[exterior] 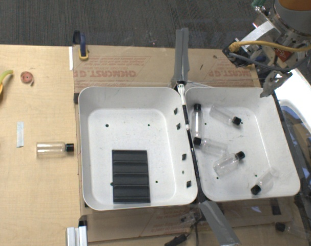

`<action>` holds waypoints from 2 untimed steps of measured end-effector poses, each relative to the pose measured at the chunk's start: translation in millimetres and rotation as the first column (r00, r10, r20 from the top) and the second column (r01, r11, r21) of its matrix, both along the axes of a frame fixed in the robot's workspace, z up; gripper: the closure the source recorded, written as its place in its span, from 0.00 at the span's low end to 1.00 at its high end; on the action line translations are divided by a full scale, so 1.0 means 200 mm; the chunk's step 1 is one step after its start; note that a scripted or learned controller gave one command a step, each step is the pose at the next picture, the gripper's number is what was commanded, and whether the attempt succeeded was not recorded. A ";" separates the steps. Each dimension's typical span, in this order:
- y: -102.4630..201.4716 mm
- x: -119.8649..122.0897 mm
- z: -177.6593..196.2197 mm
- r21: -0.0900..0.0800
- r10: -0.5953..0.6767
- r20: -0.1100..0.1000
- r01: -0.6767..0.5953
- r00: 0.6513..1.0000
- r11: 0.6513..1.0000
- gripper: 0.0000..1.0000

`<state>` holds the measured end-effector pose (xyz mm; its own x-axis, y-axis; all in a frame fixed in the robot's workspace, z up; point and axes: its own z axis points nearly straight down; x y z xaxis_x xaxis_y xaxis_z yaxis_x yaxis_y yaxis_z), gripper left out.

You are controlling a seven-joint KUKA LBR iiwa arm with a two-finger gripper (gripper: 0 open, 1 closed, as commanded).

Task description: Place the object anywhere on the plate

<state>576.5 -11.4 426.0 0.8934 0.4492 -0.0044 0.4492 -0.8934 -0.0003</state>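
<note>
Above the far right corner of the right bin (294,174), the claw (269,84) is seen hanging below the arm's (293,4) grey wrist and orange band, amid yellow and black cables; whether it is wide or narrow cannot be told, and nothing is seen held in it. Five clear vials with black caps lie scattered in the right bin: one (197,119) along the left wall with its cap towards the far side, a second (223,115) near the far wall, a third (211,146) and a fourth (227,163) close together at the centre, and a fifth (264,181) by the near right corner. The black ribbed plate (130,177) lies flat in the left bin (84,137), against its near wall, well apart from all the vials. On the wooden worktop (32,199), left of the bins, a sixth vial (52,148) is laid on its side, near a small white strip (20,135) and a reddish disc (26,77).
</note>
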 end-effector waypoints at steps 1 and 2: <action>-0.86 0.03 0.07 0.001 0.139 -0.001 -0.139 0.990 0.990 0.00; -0.43 0.03 0.07 0.000 -0.173 -0.001 0.173 0.985 0.985 0.00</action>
